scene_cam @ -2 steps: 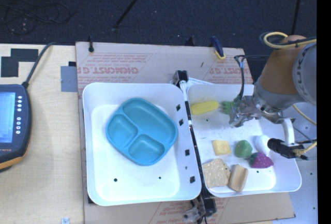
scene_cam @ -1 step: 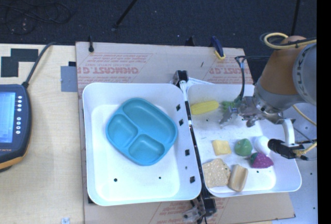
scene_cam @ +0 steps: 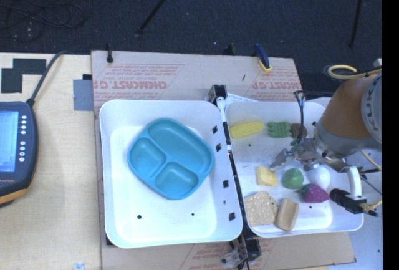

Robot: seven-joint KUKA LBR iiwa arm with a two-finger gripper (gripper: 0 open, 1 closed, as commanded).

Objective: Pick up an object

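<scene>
Nearest, bread slice (scene_cam: 260,207) and purple fruit (scene_cam: 315,193) lie untouched in the right bin (scene_cam: 324,224). Behind, the hand (scene_cam: 288,158) hovers low by the green ball (scene_cam: 292,178), prongs apart, nothing lifted yet; corn (scene_cam: 246,130) farthest.

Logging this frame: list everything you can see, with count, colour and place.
Bins: two, white, side by side on the bench.
Divided plate: one, blue, in the left bin.
Corn: one, yellow, right bin, top.
Green toy: one, right of the corn.
Cheese wedge: one, yellow, right bin, middle.
Green ball: one, beside the cheese wedge.
Purple toy: one, right of the green ball.
Cracker: one, tan, right bin, bottom.
Bread piece: one, beige, beside the cracker.
Pendant: one, left edge.
Hand: one, grey, above the green ball.
</scene>
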